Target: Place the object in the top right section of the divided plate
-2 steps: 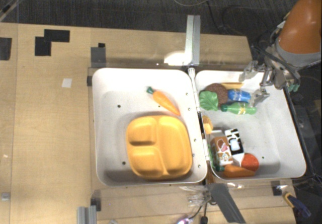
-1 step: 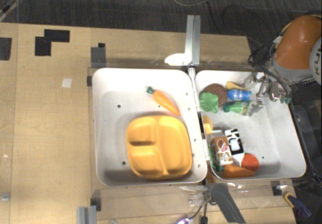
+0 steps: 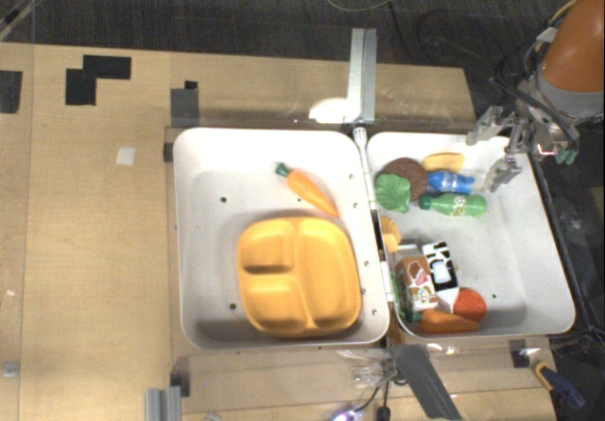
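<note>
Yellow divided plate (image 3: 299, 275) is waiting in the left bin (image 3: 203, 173); the hand (image 3: 506, 164), grip unreadable, is hovering over crowded toys, risking a wrong pick.

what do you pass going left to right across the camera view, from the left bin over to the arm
yellow divided plate → carrot → green leafy toy → green bottle → gripper → orange band on the arm
</note>
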